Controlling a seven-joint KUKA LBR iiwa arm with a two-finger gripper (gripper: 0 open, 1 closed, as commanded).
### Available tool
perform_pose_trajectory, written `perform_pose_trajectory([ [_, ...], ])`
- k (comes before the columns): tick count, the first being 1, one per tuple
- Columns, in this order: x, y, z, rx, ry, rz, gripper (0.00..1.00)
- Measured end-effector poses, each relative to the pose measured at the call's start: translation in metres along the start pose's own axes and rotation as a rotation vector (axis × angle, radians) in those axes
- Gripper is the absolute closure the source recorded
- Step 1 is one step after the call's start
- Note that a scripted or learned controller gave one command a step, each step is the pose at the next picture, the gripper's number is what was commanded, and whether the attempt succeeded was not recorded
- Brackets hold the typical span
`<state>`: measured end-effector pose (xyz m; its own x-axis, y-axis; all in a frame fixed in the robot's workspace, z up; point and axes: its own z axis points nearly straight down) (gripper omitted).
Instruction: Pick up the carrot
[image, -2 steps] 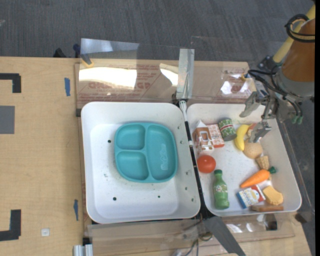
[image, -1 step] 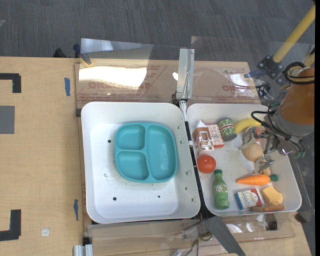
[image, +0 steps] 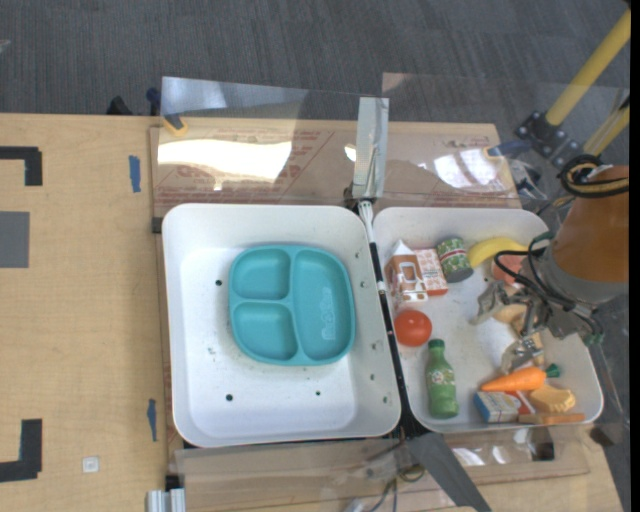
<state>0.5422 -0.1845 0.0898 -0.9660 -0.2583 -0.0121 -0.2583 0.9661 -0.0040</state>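
Observation:
The orange carrot (image: 516, 380) with a green tip lies near the front right of the right bin (image: 468, 312). It rests against a small blue and white box (image: 498, 405). My gripper (image: 523, 345) hangs low over the right side of that bin, just above and behind the carrot. The grey wrist and orange band (image: 598, 240) reach in from the right and hide part of the bin's right edge. Nothing shows as held.
The right bin also holds a green bottle (image: 441, 378), a red tomato (image: 412, 327), a carton (image: 415, 273), a green can (image: 453, 258), a banana (image: 497, 250) and a yellow block (image: 556, 399). A teal divided plate (image: 293, 303) sits in the left bin (image: 190, 330).

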Motion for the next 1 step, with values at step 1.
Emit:
perform_pose_trajectory([
  [1, -0.0048, 0.0000, -0.0131, 0.005, -0.012, -0.002, 1.00],
])
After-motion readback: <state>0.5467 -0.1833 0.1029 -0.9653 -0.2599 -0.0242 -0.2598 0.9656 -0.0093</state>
